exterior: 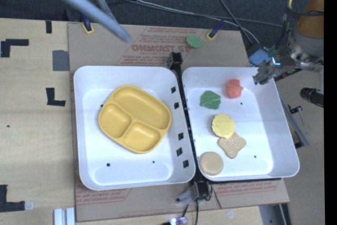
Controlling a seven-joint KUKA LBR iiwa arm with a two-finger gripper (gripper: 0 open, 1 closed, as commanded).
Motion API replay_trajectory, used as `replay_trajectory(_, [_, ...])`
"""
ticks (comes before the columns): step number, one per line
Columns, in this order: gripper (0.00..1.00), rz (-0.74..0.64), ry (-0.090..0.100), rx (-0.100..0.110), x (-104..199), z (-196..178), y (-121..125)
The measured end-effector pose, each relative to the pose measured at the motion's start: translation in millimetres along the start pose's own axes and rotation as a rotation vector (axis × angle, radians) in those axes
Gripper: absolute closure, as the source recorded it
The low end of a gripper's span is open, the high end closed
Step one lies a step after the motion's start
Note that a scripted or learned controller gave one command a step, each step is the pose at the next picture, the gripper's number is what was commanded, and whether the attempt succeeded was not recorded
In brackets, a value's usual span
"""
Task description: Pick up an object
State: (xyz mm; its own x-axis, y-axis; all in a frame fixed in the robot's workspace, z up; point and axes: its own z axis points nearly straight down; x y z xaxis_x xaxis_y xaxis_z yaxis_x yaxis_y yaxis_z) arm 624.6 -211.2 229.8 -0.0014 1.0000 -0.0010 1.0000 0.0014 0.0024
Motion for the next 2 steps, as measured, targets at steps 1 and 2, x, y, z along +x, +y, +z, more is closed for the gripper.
replay_trajectory(1, [1.0, -0.006, 0.002, 0.002, 59.4, -5.3, 14.1])
replay_trajectory(2, [1.0, -0.005, 0.002, 0.003, 122.3, -5.8, 16.0])
